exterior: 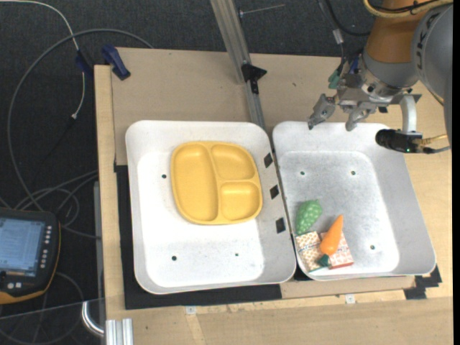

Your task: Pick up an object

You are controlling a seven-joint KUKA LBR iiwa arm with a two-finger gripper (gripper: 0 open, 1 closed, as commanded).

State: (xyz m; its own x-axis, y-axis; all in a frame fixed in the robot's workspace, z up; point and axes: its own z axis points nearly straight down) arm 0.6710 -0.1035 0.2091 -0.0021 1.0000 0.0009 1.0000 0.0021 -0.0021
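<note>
Two white bins point(144, 264), one yellow plate point(215, 182), one carrot point(332, 236), one green toy point(310, 213), one patterned box point(309, 246)

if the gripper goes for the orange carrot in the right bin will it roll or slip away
The carrot looks tapered and rounded, so it may roll or squirt out sideways. It lies partly on a patterned card, which may slide with it. It looks small, probably light.
</note>
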